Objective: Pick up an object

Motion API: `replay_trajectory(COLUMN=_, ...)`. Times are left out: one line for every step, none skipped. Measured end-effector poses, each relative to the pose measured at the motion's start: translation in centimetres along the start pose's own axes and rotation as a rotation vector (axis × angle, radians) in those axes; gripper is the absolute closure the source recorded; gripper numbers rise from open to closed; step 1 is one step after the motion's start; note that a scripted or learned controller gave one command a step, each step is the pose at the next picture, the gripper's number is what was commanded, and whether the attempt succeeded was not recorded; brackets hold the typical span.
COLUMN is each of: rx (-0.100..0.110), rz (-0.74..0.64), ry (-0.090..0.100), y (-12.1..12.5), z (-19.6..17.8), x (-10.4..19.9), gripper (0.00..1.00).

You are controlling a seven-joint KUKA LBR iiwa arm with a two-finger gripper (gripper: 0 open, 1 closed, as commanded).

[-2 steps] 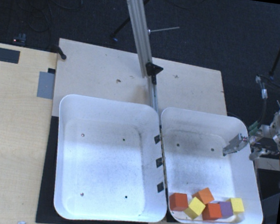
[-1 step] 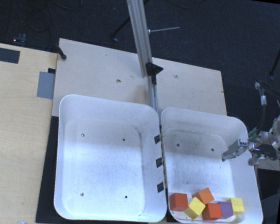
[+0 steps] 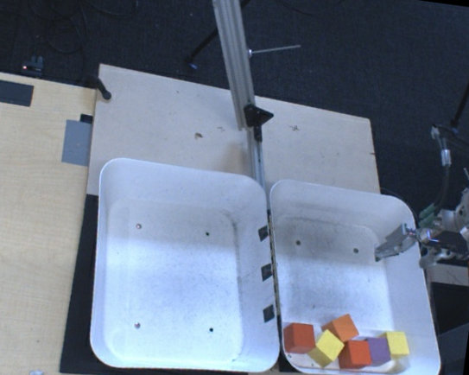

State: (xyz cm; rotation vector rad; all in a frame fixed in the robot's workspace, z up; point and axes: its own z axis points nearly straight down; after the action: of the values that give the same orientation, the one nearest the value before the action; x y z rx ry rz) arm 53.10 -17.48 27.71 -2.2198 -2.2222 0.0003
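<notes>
The left bin is noted as a shallow white tray lying just beside its twin. The right bin holds a cluster of small blocks gathered against its near rim: a red block, a yellow block, an orange block, a second red block, a purple block and a second yellow block, most of them touching. The gripper is seen at the far right rim of that bin, well apart from the cluster and holding nothing; whether its claw is open or closed cannot be told, the view being too coarse there. For a sound pick, the outlying second yellow block should probably be favoured and approached from directly above.
</notes>
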Motion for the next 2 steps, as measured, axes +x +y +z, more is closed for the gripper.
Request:
replay_trajectory(rx=0.004, rz=0.003, ry=0.001, y=-0.6, z=1.4, x=0.5, gripper=0.0)
replay_trajectory(rx=0.0, rz=-0.001, ry=-0.001, y=1.0, z=0.4, x=-0.3, gripper=0.0)
